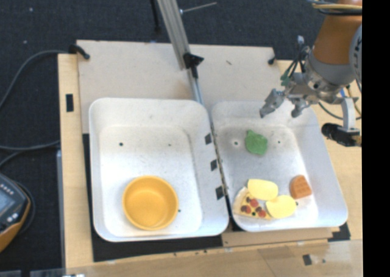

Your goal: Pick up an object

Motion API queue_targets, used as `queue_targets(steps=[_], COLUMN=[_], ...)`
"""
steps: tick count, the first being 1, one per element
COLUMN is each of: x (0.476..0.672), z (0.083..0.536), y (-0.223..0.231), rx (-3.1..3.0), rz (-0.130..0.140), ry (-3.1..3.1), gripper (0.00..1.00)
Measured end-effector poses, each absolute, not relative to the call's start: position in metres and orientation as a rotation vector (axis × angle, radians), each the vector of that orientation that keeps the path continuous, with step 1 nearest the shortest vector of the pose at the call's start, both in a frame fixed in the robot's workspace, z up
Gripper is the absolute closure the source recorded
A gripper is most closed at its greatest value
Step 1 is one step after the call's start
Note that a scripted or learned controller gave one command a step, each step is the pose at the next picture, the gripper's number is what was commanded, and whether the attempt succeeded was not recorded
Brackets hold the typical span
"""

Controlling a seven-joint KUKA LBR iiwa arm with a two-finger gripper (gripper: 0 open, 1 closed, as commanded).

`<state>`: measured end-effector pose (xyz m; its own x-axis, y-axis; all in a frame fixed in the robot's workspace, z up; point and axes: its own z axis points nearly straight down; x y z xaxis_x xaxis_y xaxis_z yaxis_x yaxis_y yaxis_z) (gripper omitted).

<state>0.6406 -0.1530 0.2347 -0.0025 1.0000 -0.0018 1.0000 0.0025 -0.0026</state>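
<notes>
The gripper (283, 105) hangs above the far edge of the right bin (317, 148), its two grey fingers spread apart with nothing between them; the arm (335, 38) that carries it comes in from the right, grey with an orange band above the wrist.

Nearest to it, in the far half of that bin, lies a green object (256, 143), small, lumpy and rounded, of a leafy green, well apart from the other things.

Toward the near edge of the same bin sit two pale yellow pieces (271, 198), smooth and touching one another; just beside them on the left lies a pizza slice (248, 204) with red dots; to their right rests a small orange-brown piece (300, 187).

The left bin (116, 123) holds a yellow bowl (150, 202), round and upright, in its near part.
</notes>
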Motion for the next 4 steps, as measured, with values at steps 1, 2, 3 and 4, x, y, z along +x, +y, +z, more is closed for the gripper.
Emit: queue_targets(steps=[1,2,3,4], x=[0.639,0.636,0.637,0.635], z=[0.192,0.15,0.161,0.208], y=[-0.149,-0.145,-0.145,-0.153], rx=[-2.22,-2.222,-2.226,-2.227], rz=[0.005,0.001,-0.004,-0.005], ry=[-2.222,-2.223,-2.223,-2.225], gripper=[0.0,0.0,1.0,1.0])
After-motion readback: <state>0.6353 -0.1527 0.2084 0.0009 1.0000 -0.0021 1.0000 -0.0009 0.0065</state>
